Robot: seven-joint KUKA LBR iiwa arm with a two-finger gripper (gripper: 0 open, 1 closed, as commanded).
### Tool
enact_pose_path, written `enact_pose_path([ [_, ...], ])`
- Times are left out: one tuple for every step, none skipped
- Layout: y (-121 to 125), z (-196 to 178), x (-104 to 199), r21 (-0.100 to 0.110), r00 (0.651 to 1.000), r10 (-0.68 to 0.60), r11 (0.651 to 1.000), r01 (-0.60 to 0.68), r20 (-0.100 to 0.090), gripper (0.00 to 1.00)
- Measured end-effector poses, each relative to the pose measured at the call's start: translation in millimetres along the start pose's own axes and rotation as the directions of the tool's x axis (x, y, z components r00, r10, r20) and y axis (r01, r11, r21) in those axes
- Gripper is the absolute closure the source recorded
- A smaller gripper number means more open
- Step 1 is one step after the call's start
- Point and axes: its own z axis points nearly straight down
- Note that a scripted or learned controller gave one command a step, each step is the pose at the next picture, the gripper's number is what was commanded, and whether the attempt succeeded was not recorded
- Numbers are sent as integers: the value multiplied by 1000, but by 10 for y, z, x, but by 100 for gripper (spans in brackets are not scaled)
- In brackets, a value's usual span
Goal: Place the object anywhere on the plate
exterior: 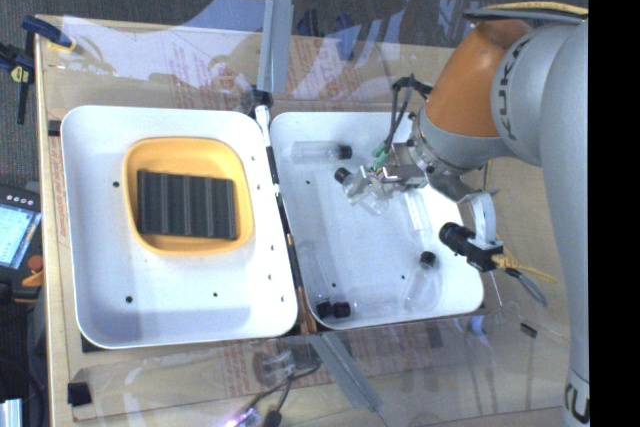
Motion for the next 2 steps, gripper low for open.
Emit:
enact_pose_path([
  [376,52,337,-3,993,-115,993,115,3,100],
  [627,-93,818,-3,952,-305,952,305,4,100],
])
